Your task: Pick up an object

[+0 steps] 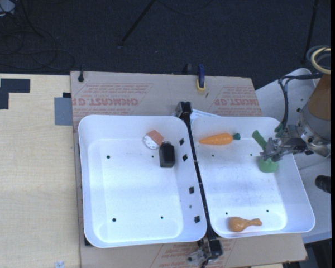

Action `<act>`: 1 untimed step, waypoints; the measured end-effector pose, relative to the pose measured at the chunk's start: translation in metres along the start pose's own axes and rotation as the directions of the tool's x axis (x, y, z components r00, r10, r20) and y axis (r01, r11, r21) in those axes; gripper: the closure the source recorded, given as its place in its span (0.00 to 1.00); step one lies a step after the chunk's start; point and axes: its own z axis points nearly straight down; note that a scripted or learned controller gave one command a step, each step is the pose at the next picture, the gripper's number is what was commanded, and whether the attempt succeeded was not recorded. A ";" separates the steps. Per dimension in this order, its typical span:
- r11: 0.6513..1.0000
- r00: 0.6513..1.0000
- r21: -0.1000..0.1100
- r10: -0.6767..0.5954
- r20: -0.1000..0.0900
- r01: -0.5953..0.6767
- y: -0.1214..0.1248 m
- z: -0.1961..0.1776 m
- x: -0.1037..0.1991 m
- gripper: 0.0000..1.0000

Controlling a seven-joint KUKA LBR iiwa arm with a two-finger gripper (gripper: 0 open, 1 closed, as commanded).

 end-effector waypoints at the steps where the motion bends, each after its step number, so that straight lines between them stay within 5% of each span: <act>1: 1.000 1.000 0.004 -0.004 -0.002 0.004 -0.011 -0.046 0.058 1.00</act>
